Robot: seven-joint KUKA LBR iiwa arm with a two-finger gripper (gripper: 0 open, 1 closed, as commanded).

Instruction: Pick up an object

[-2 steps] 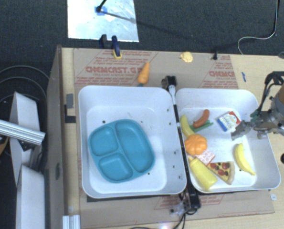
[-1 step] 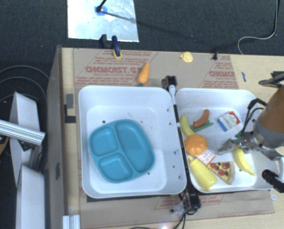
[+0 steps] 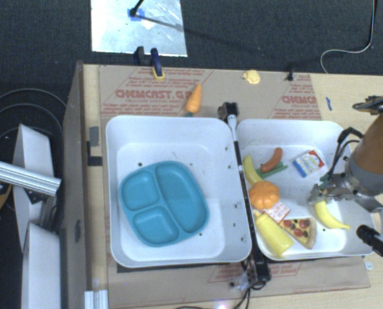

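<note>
Left bin (image 3: 123, 140) with blue tray (image 3: 163, 202), right bin (image 3: 288, 132) with banana (image 3: 328, 215), pizza slice (image 3: 300, 229)

Two bins side by side on the bench, arm at the right bin

The gripper (image 3: 321, 195) sits low in the right bin (image 3: 288, 131), with a banana (image 3: 329, 215) just beside it toward the near edge. A small carton (image 3: 308, 163) lies just behind the gripper. To its left lie a sausage (image 3: 272, 159), a second banana (image 3: 250, 170) along the wall between the bins, a pumpkin (image 3: 264, 195) and a pizza slice (image 3: 298, 228), with a corn cob (image 3: 273, 234) at the near left corner. Farther left, the left bin (image 3: 159, 131) holds a divided plate (image 3: 163, 202). Behind the bins, on the cardboard sheet (image 3: 146, 92), a carrot (image 3: 192, 99) lies well apart from the gripper.
</note>
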